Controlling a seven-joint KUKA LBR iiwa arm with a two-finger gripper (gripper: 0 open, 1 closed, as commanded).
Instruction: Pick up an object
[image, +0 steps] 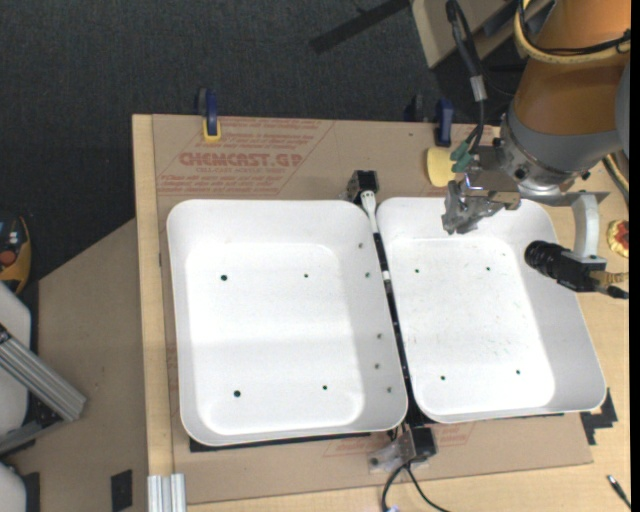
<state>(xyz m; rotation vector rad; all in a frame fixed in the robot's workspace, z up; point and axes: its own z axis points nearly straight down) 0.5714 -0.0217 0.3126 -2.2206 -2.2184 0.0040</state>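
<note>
the grey kuka arm with its orange band (570, 90) reached in from the right of the view. its metal two-finger gripper (466, 216) hung over the far rim of the right shallow white plastic bin (480, 340), toward the corner nearest the left shallow white plastic bin (270, 330). from this angle i could not tell whether the gripper was open or closed, and nothing could be made out in its hold.

the one loose-looking thing near it was a small pale yellow rounded lump (439, 165), possibly foam. it sat on the brown cardboard sheet (250, 150) just beyond the right bin's far rim, outside both bins, just below a blue clamp (445, 122) in the view. i took it, as a judgement only, for the object to be picked.

the relation that mattered was this: the lump lay up and slightly left of the gripper in the view, farther from the camera, near but apart, with the rim about between them. it looked roughly as wide as tall, so no long axis offered itself and no wrist turn seemed called for. the coming move would probably need a short travel out over the rim, then a descent onto the cardboard. the raised rim and the clamp close by were the likely things to catch on.
</note>
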